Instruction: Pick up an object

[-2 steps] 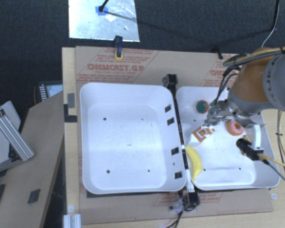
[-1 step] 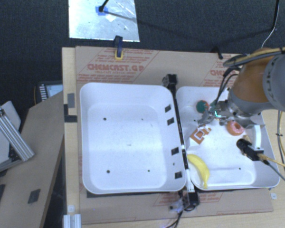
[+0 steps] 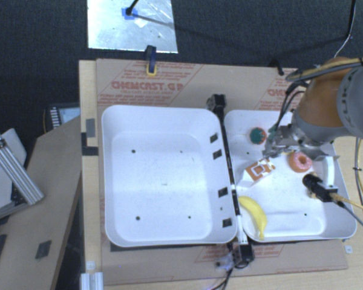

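Orange-and-white, the small packet [image 3: 260,170] lies near the middle of the right bin [image 3: 290,222], just below the end effector [image 3: 271,145], which hangs over it; whether it is open I cannot tell, and nothing is visibly held. Relative to the packet: pink donut [image 3: 300,161] right, green ball [image 3: 257,135] above, banana [image 3: 255,214] below. Descend straight, centred on the packet, clear of the donut.

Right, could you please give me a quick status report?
Gripper low in right bin, above orange-white packet. Nothing seen held. Green ball, pink donut close by.
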Motion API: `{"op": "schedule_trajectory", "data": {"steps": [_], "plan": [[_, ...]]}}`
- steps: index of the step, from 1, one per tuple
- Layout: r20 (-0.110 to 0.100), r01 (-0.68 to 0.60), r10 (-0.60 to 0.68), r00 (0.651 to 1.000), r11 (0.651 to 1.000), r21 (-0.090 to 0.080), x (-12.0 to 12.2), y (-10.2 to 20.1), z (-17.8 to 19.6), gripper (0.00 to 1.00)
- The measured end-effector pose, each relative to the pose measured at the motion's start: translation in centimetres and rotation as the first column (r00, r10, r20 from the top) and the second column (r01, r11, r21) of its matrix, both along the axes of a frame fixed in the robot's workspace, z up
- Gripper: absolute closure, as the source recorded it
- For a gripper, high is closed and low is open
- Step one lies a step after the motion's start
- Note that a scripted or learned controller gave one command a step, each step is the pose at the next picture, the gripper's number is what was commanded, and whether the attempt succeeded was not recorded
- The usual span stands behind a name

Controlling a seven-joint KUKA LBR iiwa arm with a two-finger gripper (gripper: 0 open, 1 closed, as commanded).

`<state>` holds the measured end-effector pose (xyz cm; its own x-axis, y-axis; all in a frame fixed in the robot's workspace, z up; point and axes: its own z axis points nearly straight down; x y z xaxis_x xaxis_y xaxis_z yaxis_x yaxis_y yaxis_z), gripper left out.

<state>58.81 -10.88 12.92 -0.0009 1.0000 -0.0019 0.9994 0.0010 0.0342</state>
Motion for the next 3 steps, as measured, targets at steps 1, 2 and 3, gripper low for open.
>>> {"op": "schedule_trajectory", "data": {"steps": [1,2,3], "plan": [[-0.028,-0.009,0.009,1.0,1.0,0.003,0.5,6.8,5.9,1.0],[-0.027,-0.013,0.013,1.0,1.0,0.006,1.4,15.8,10.9,1.0],[-0.024,-0.013,0.013,1.0,1.0,0.005,2.5,25.7,17.5,1.0]]}}
